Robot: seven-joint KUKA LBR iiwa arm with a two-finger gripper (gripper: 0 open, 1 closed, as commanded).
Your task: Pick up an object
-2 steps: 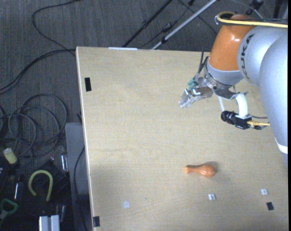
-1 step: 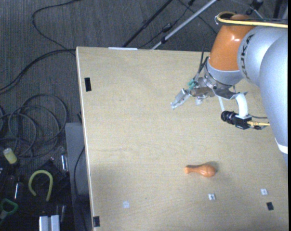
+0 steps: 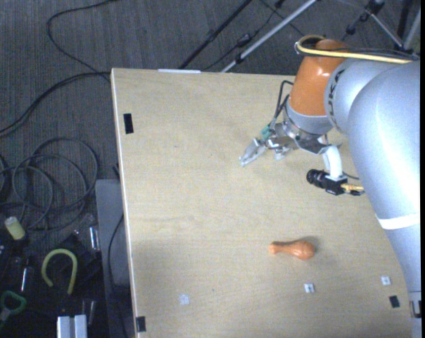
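Jaws (image 3: 249, 155) spread open and empty above bare worktop (image 3: 184, 210), well apart from the orange gourd-shaped toy (image 3: 294, 248) lying nearer the camera and slightly rightward, long axis across the view, narrow neck pointing left.

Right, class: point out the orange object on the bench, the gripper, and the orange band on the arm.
orange object (image 3: 294, 248): camera view, on its wider rounded body.
gripper (image 3: 249, 156): camera view, at its fingertips.
orange band (image 3: 314, 83): camera view, on its curved side.
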